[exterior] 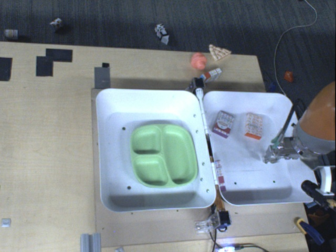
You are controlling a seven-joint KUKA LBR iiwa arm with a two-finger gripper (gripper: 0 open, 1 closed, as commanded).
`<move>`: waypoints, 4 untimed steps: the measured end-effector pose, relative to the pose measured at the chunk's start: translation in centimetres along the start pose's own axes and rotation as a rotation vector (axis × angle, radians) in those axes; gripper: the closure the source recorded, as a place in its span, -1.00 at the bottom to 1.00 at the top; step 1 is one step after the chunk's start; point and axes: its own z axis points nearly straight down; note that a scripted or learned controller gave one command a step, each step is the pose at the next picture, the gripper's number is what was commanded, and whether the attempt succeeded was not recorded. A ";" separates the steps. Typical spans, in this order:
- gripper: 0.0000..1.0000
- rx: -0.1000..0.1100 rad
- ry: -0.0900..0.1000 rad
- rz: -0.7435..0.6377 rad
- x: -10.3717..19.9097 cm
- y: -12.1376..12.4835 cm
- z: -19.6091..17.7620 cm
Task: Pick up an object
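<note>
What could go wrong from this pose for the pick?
1. The hand sits over bare floor of the right bin, apart from both packets; closing here would likely grab nothing.
2. The purple packet and orange-edged packet lie flat, so the hand may slide over them.
3. The orange-edged packet looks clear and glossy, so locating it may be unreliable.

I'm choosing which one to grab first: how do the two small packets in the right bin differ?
The left packet has a purple lower edge; the right packet has an orange one. The left packet lies nearer the bin divider; the right packet lies nearer the hand. Both are small, flat and lie apart from each other.
</note>
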 end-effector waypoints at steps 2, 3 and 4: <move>-1.00 0.014 0.003 -0.001 -1.6 10.1 -3.2; -1.00 0.013 0.003 -0.002 1.1 11.3 2.5; 1.00 0.009 0.002 -0.006 1.1 11.5 1.4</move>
